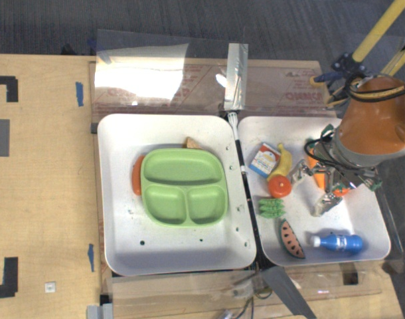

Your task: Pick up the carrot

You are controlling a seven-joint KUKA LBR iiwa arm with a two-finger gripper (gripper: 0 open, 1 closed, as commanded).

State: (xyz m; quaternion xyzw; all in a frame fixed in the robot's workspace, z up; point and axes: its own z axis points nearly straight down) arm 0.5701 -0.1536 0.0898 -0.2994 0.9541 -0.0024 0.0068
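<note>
Bins: both white, left bin (116, 178) and right bin (368, 211). Divided plate (184, 186) light green, plain. An orange thing (136, 178) pokes out from its left edge, a tan bit (191, 142) at its top edge. Carton (263, 161) blue and white with a red patch. Banana (283, 161) yellow. Tomato (279, 187) orange-red. Green veg piece (271, 208) solid green. Watermelon slice (292, 239) red with dark seeds, green rind. Bottle (339, 242) blue, white cap. Arm (375, 121) grey, orange band. Bench (43, 191) light wood-tone, blue tape marks.
</note>
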